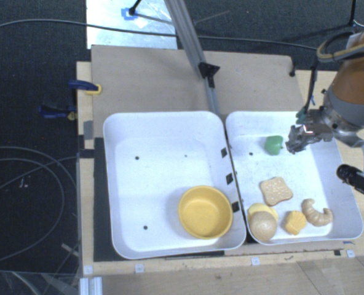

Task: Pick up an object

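Gripper (pixel 300 139) sits over the upper part of the right bin (pixel 345 229), hung from the grey arm (pixel 354 85) that comes in from 3 o'clock; whether it is open or closed cannot be told at this slant, and nothing is seen in its grasp. Task progress, as judged: no object is lifted yet, everything lies on a bin floor, so the pick itself is still to do: close on a target, then raise it. Likely target is the green piece (pixel 273 144), lying just beside the gripper at its 9 o'clock, apart from it by a thin gap, near the bin's upper left. Scene, largest to smallest: left bin (pixel 126 134), bare white floor save the yellow bowl (pixel 205 211) at its 5 o'clock corner, close to the divide between bins. Right bin holds the rest, all toward its lower half, well apart from the gripper, at its 6 to 7 o'clock: a toast slice (pixel 275 190) near centre; a pale round piece (pixel 262 221) at the lower left corner; a croissant-like piece (pixel 316 214) at lower right; a small yellow chunk (pixel 294 222) between those two. Judgement: the green piece stands alone with clear floor around it, so it is the easiest approach; a short shift toward 9 o'clock would centre the tool over it.
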Robot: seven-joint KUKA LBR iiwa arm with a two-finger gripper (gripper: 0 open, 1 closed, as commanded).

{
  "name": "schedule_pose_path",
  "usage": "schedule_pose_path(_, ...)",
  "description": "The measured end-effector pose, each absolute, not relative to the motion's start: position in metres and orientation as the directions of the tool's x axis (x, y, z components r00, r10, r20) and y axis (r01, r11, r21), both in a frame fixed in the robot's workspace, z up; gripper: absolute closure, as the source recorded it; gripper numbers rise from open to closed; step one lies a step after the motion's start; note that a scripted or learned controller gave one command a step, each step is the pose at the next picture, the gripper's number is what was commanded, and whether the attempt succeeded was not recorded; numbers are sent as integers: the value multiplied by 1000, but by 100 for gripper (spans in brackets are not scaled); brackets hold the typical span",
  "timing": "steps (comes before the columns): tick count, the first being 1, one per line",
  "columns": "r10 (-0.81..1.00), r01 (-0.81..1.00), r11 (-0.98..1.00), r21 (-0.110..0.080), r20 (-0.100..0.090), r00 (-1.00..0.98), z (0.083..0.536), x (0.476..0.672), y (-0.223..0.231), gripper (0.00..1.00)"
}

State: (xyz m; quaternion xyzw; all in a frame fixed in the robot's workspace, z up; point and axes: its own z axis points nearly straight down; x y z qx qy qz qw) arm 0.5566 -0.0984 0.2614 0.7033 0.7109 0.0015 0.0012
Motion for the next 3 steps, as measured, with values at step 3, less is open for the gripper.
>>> schedule_pose_path(3, 1000, 1000, 11, 4, 3, -11, 247, 600, 63, 100)
